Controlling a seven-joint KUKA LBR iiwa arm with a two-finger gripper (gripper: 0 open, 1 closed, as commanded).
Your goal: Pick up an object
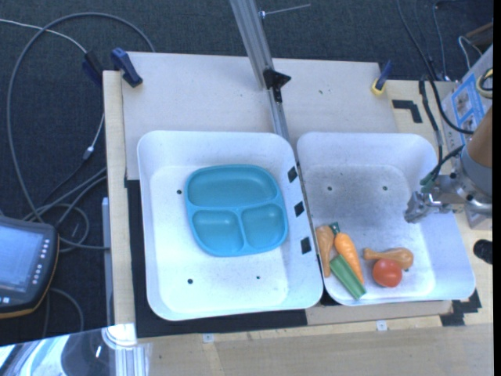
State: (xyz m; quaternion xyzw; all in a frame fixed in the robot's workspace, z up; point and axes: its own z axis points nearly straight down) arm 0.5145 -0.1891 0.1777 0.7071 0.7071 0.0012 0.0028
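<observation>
Toy food, the likely pick for this task, is seen heaped in the near corner of the right bin (368,151): a tomato (387,273), two carrots (347,254) lying side by side, a green piece (347,279) across their lower ends and a small orange piece (389,255) touching the tomato.

In the camera view, the gripper (415,207) is shown low over the right bin, near its right wall, reached in from the right on the grey arm (479,159). Nothing is held between the fingers; whether they are spread or closed cannot be told, since they are small and blurred against the speckled floor. The tomato and the orange piece lie just below and slightly left of the gripper, near but not touching it. The carrots and the green piece are set further left of it, against the wall between the two bins.

The crowding of the food into one corner is judged to make a clean grasp harder, as pieces touch one another and the bin wall. The tomato, standing nearest the tool and at the outer edge of the pile, is judged the easiest target, though its round form could slip from the fingers.

Well to the left of the gripper, a blue divided plate (234,209) rests flat in the middle of the left bin (156,233), apart from the food. A metal pole (252,34) slants down to the seam between the bins, beyond the gripper. The pick is judged not yet made.
</observation>
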